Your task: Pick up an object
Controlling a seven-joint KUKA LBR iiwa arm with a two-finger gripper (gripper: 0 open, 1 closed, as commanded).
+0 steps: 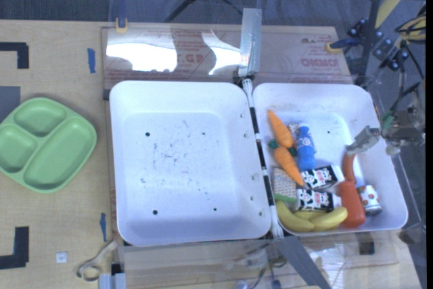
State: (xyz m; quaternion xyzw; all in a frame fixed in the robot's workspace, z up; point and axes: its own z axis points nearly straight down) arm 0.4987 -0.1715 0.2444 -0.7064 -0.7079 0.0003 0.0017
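Two shallow white bins sat side by side on the counter (54,51): the left bin (128,105) bare apart from scuffs, the right bin (325,95) carrying every candidate for the pick. Clutter lay bunched along that bin's left wall and near edge, probably where loose items slid or were tipped in, leaving its far right part open for the arm's approach. Count in the right bin: two carrots (281,130), one above the other along the divider; one blue bottle (304,145) just beside them; two black-and-white cartons (318,177) stacked roughly one below the other; one banana (312,220) along the near rim, touching the lower carton; one orange-red bottle (350,198) lying nearly upright in the frame at the right of the pile; one small red-and-white can (369,199) beside it; one pale mesh-patterned piece (284,183) under the lower carrot, identity unclear. Arm reached in from the right, end effector (363,140) hovering over the bin's right half, just above the top of the orange-red bottle; nothing showed between its fingers, and whether they stood wide or narrow could not be told. One green divided plate (46,144), three compartments, rested well apart on the left of the counter, out of play. Judged: pick not yet made.
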